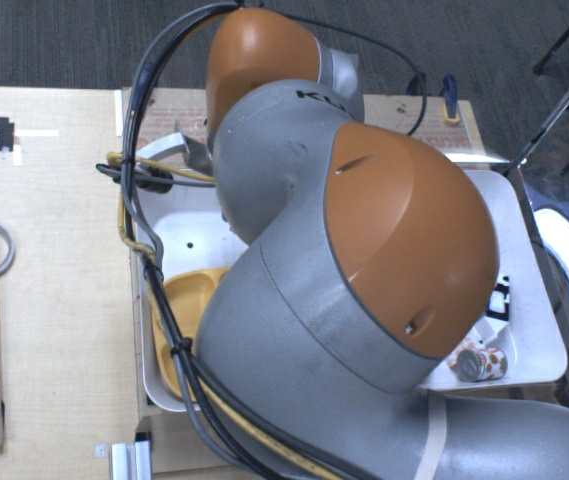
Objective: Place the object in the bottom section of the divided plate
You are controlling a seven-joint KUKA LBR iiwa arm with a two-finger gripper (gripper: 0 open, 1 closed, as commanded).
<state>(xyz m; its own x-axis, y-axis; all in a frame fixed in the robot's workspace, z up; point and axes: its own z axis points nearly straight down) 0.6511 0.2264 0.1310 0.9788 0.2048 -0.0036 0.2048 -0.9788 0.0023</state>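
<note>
**Camera view: arm hogged the bench**

The arm (364,268) hid most of the yellow divided plate (189,293) in the left bin (164,233). Couldn't tell the gripper's grip. A small crumpled object (479,363) sat in the right bin (534,298), so placing looked undone.

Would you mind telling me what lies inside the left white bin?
A yellow plate shows at the left white bin's near side, mostly hidden under the arm and black cables. Whatever else is in it is covered.

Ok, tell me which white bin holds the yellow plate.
The bin on the view's left: the yellow plate lies in it, while the other bin holds a small grey-capped object.
</note>
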